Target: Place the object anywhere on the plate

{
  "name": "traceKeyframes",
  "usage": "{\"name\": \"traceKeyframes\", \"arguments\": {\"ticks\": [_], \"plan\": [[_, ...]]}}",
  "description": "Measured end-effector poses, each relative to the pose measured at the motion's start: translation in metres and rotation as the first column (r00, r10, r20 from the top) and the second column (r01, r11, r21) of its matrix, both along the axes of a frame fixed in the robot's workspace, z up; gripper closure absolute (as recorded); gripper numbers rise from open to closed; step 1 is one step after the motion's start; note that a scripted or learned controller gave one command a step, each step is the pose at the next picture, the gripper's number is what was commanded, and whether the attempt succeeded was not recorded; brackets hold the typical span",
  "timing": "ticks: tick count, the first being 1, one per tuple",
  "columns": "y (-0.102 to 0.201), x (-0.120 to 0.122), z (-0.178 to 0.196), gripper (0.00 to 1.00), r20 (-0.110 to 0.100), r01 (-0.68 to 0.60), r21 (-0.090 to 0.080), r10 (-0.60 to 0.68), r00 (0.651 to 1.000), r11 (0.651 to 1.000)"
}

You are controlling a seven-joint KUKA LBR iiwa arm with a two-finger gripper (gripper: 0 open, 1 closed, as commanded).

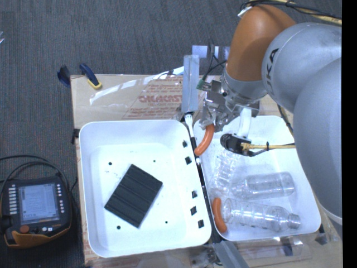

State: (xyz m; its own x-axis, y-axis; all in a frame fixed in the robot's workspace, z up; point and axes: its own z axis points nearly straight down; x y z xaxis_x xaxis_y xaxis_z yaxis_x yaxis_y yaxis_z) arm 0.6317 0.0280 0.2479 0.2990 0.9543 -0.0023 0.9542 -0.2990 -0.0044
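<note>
Dark grey carpet (pixel 111 27) all round; worktop (pixel 78 108) covered at the back by a cardboard sheet (pixel 134 96), two white bins in front of it. The left bin (pixel 89 149) holds the plate (pixel 134 195), a flat black ribbed slab lying askew near the middle; the right bin (pixel 279 128) holds clear plastic bottles (pixel 262 184) and an orange sausage-shaped piece (pixel 219 215) near its front left corner. The pincer (pixel 215 116) is at the right bin's back left corner; a second orange piece (pixel 203 139) hangs just below it, right over the rims between the bins, well apart from the plate; open or closed, or gripping that piece, I cannot tell. Risks, as I judge them: if the hold is poor the piece drops onto the rims or back among the bottles during the carry left; a rounded piece let go on the ribbed slab could roll off; a low carry could catch the rims. Writing: "KU" legible on the grey arm (pixel 271 60); red print on the cardboard, too blurred to read; the teach pendant (pixel 36 205) on the floor has a lit screen, text unreadable.
</note>
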Motion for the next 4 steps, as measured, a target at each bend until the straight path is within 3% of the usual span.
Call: {"name": "traceKeyframes", "arguments": {"ticks": [1,2,3,4], "plan": [[0.048,0.009,0.021,1.0,0.0,-0.014,0.0,0.014,1.0,1.0],[-0.007,0.011,-0.064,1.0,-0.003,-0.009,0.0,0.009,1.0,1.0],[0.027,-0.001,0.036,1.0,0.0,-0.015,0.0,0.015,1.0,1.0],[0.123,0.012,0.085,1.0,0.0,0.001,-0.001,-0.001,1.0,1.0]]}}
